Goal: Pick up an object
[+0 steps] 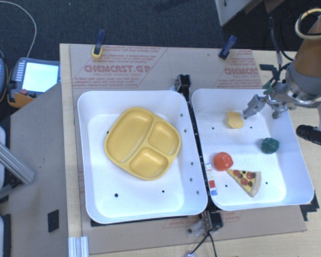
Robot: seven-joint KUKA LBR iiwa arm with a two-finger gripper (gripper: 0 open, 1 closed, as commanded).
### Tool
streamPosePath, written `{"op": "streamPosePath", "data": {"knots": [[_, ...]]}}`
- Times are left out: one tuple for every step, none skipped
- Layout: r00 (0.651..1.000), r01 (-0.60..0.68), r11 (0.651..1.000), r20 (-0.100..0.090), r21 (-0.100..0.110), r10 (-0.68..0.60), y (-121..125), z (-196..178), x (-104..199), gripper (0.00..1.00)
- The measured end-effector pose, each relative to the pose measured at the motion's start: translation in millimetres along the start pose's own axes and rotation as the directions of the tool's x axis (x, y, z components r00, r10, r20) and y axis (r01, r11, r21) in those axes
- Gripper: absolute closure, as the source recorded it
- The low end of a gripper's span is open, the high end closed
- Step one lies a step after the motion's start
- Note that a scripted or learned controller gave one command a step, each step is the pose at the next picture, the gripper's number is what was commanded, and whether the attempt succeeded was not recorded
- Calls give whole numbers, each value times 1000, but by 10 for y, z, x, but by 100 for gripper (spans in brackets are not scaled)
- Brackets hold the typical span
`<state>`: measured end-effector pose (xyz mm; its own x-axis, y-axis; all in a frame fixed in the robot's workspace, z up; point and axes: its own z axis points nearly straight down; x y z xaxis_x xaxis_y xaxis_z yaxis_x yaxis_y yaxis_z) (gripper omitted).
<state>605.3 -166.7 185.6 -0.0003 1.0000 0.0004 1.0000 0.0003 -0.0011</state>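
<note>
Pincer [250,111] beside the yellow chunk [235,120] in the right bin [289,194].

The small yellow chunk lies in the upper part of the right bin, and the grey tip of the pincer is just at its right side, coming down at a slant; how wide it stands I cannot tell. Lower in the same bin lie a dark green ball [269,145], a red tomato [222,161] and a toy pizza slice [246,180] just beside the tomato. The left bin [96,197] holds a yellow divided plate [143,142]. Both bins sit on the bench [69,79].
</note>
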Motion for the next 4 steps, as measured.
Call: {"op": "streamPosePath", "data": {"knots": [[1000, 1, 1000, -1, 3, -1, -42, 524, 97, 0], [1000, 0, 1000, -1, 4, 0, -48, 1039, 103, 0], [1000, -1, 1000, 1, -2, 1, -35, 905, 100, 100], [1000, 1, 1000, 1, -4, -1, -42, 359, 200, 100]]}}
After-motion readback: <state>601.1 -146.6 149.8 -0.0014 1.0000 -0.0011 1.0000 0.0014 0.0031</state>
